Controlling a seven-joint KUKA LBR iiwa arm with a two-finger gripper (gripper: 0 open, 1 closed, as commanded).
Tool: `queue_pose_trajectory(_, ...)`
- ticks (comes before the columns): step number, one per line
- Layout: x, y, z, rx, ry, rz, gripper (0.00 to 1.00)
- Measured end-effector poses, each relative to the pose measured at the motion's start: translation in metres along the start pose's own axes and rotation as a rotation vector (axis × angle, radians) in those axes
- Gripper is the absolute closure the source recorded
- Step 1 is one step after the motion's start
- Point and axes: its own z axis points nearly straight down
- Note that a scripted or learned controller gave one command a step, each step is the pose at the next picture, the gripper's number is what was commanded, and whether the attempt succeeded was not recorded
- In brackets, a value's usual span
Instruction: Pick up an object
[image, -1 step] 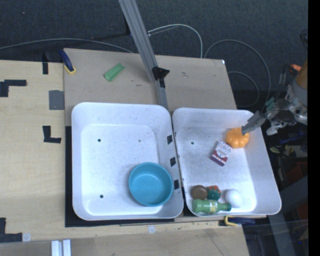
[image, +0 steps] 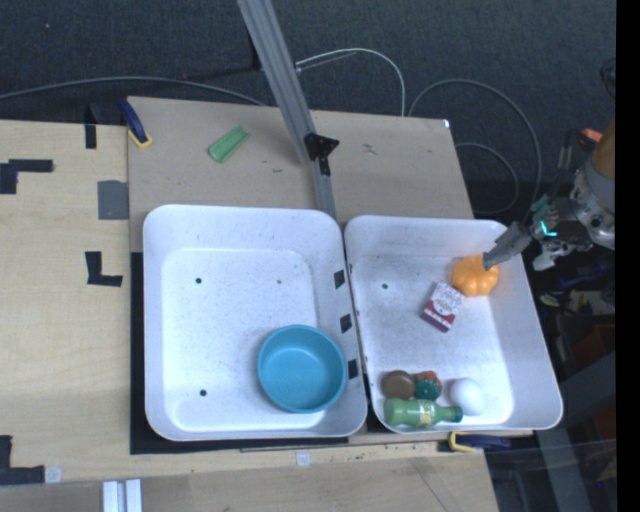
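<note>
In the right bin (image: 520, 340) an orange round object (image: 474, 277) lies near the far right. A small red and white box (image: 441, 306) lies just left of it. Along the near wall sit a brown object (image: 398, 384), a small red and green piece (image: 428, 382), a white ball (image: 468, 396) and a green bottle (image: 420, 412) on its side. My gripper (image: 520, 260) hangs over the bin's right rim, open, one dark finger (image: 503, 248) reaching to the top right of the orange object. Nothing sits between the fingers.
A blue bowl (image: 301, 367) stands in the left bin (image: 200, 300) at its near right corner. A grey pole (image: 290, 90) slants across the bench behind the bins. A green block (image: 227, 144) and a blue and yellow clamp (image: 135, 122) lie on the bench.
</note>
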Motion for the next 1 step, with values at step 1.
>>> queue_pose_trajectory(1,0.0066,0.0079,0.0556,0.006,0.001,0.0,0.0)
